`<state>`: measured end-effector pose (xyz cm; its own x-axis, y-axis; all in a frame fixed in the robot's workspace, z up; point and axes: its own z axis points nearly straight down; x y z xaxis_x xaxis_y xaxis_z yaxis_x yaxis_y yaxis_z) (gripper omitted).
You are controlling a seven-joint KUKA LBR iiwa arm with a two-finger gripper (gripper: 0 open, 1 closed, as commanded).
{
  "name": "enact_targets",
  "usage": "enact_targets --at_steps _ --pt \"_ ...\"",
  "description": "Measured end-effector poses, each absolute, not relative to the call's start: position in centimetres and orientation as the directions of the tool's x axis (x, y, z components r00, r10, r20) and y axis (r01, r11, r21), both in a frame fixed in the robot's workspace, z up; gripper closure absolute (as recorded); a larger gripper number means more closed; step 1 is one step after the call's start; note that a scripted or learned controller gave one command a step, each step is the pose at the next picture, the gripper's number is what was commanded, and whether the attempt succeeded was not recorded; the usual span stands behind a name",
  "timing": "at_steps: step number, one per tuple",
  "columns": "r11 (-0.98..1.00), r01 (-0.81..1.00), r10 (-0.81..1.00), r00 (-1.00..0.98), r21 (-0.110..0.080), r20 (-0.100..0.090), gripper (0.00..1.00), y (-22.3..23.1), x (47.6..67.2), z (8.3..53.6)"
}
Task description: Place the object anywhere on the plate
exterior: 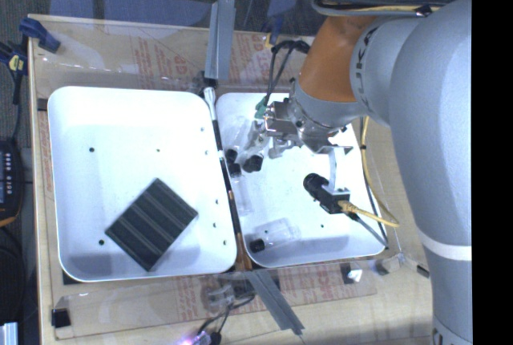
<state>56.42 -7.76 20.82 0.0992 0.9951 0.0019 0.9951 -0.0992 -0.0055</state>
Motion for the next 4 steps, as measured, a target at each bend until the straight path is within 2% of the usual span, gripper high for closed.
enact_targets --at_steps 1,2,3,4 --pt "-0.204 0.979 0.979 0.204 -0.004 0.000 1.00 -1.8 61.0 27.4" --pt "-0.226 0.974 0.974 0.226 -0.006 -0.001 1.00 10.0 64.0 26.3" --pt "-0.149 0.989 0.989 0.149 -0.004 -0.001 1.00 19.4 65.5 28.9" --pt "-0.016 1.000 1.000 0.016 -0.001 0.001 1.00 16.9 57.8 42.0"
